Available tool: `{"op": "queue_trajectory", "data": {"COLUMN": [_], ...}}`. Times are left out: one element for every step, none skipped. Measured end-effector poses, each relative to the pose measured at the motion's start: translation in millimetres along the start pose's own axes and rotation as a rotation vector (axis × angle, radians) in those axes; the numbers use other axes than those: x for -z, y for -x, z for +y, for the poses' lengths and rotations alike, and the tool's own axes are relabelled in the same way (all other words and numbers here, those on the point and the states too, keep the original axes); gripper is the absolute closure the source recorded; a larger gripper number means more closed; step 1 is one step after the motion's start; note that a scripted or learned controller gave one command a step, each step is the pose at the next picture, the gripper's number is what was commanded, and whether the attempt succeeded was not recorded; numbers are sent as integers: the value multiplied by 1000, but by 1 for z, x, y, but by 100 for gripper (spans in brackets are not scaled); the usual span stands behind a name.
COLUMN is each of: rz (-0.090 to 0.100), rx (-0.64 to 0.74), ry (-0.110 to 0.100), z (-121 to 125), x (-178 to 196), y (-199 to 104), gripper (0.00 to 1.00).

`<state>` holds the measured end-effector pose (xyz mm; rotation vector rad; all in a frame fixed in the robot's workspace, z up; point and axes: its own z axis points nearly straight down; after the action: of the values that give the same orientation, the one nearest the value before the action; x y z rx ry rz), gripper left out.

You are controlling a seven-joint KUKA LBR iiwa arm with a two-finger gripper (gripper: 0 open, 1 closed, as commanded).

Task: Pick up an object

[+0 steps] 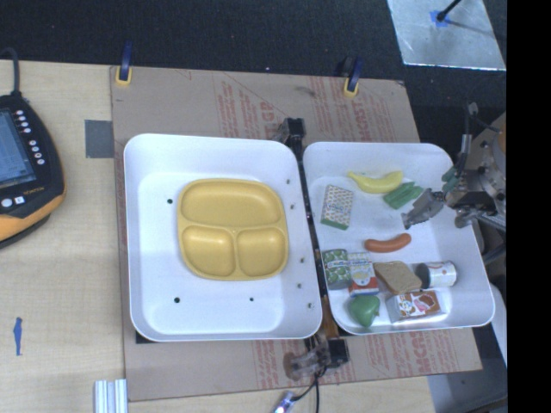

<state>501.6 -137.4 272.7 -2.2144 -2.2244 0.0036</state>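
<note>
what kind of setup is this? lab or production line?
Likely a robotics lab bench, not a line: two white bins clamped on cardboard, toy food such as a banana and sausage, a yellow divided plate, and a teach pendant at the left edge.

One camera sits fixed above the bench [60,317], looking down at a slant from the near side toward the far edge. It stands far enough off to take in both white bins whole: the left bin [142,231] sits near the middle of the view and the right bin [461,256] toward the right. Dark floor [241,15] runs along the far side.
</note>
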Motion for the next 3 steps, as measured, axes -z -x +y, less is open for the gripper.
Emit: {"op": "queue_trajectory", "data": {"rz": [0, -1, -1], "rx": [1, 1, 1], "ry": [-4, 0, -1], "z": [10, 118, 49], "x": [-151, -181, -181], "y": [18, -5, 18], "gripper": [0, 0, 0]}}
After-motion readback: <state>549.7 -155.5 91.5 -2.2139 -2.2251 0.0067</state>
